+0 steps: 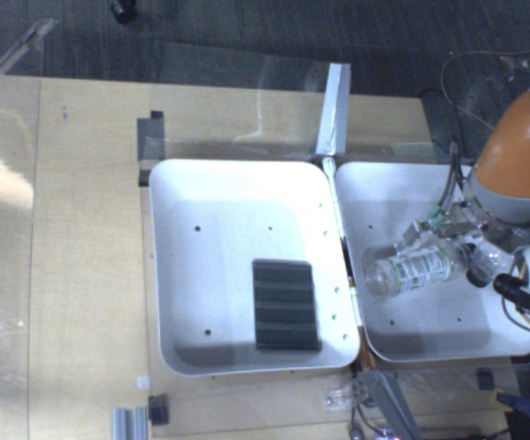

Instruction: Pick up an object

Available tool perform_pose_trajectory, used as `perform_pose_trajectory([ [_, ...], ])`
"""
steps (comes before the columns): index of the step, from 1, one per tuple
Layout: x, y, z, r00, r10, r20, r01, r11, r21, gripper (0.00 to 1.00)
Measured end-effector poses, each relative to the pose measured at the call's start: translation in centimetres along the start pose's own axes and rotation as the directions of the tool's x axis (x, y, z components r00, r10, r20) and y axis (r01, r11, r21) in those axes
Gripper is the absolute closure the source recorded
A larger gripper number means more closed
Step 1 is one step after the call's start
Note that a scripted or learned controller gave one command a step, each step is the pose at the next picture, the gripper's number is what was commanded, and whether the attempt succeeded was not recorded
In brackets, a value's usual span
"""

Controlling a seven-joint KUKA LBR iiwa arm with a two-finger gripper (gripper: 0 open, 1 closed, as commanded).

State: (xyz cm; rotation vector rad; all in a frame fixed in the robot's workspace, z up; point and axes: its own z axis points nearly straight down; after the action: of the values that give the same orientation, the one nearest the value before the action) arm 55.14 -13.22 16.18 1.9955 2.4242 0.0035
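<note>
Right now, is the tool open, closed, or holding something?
Tool: cannot be told. It sits over the right bin, beside the clear bottle lying there.

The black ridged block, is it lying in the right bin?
No, the black ridged block lies flat in the left bin, while the clear bottle lies in the right bin.

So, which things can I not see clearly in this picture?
- Gripper: the wrist covers its fingers, so their state is unclear in the camera view.
- Clear bottle: its right end is hidden beneath the gripper; contact unclear.
- Arm: cut by the right edge.
</note>
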Motion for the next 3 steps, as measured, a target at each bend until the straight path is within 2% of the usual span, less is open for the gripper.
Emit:
perform_pose_trajectory([
  [1,-7.1,-1.2,7.3,0.995,0.096,0.002,-0.096,0.995,-0.01,0.0],
  [2,-7.5,5.3,7.5,1.0,0.02,0.002,-0.02,1.0,-0.006,0.0],
  [3,-7.8,8.6,7.7,0.992,-0.127,-0.018,0.128,0.989,0.072,0.0],
])
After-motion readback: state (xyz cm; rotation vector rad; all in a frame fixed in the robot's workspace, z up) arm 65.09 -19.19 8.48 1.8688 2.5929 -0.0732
